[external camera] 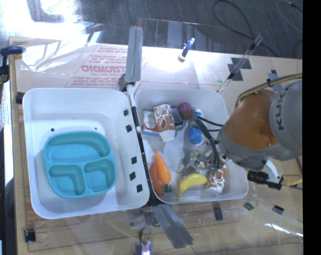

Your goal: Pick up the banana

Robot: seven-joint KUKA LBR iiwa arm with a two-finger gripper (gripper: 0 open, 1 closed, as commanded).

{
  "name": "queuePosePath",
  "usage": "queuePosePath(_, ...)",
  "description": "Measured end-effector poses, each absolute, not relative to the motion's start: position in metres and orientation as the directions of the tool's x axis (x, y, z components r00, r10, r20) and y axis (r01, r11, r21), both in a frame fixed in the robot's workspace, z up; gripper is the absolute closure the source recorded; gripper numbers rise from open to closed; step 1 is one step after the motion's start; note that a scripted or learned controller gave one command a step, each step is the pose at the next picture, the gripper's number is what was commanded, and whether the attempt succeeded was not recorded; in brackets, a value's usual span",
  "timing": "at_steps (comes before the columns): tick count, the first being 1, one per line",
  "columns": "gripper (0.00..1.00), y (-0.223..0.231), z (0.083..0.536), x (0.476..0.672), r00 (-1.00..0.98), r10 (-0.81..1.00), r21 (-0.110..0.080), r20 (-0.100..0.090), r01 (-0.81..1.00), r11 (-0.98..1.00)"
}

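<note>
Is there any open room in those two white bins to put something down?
Left bin: bare floor around the blue tray, mostly above it. Right bin is crowded: cartons, carrot, banana and the gripper; small gap left of the bottle.

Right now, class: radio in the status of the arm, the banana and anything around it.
Gripper low in right bin, just above banana. Banana lying free by near wall. Carrot left of it, small carton right.

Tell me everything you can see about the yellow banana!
The banana is small, bright yellow and curved, smooth like plastic, with a darker tip at its lower left end. It lies flat near the front edge of the right bin, between the carrot and a little carton. The gripper is just above it.
</note>
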State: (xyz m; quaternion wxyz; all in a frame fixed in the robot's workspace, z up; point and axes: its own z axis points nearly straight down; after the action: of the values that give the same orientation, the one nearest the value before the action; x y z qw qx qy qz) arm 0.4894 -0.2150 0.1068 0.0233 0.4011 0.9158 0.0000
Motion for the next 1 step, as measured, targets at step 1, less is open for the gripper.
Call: queuePosePath(1, 0.0, -0.2108, 0.0944, 0.4808, -0.715, 0.699, 0.005, -0.012, 0.699, 0.715)
